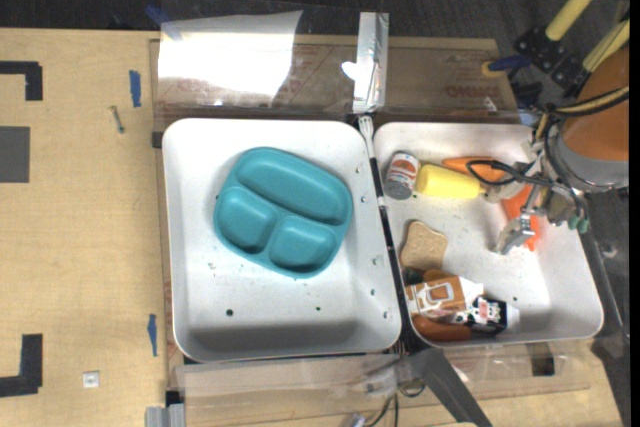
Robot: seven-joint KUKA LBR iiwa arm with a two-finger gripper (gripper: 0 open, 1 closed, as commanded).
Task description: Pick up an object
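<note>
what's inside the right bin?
Right bin holds a small can, yellow piece, orange piece, bread slice, a bottle. The gripper covers part of another orange item.

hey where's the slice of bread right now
The bread lies in the right bin, near its left wall, below the can and above the bottle.

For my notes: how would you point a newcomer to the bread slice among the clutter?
Start at the right-hand white bin, the one the arm reaches into. Along its left wall, below the small can and yellow object, lies a tan bread slice, flat on the bin floor just above the brown printed package. It is the only plain, matte, toast-shaped item there; its neighbours are bright or printed.
</note>
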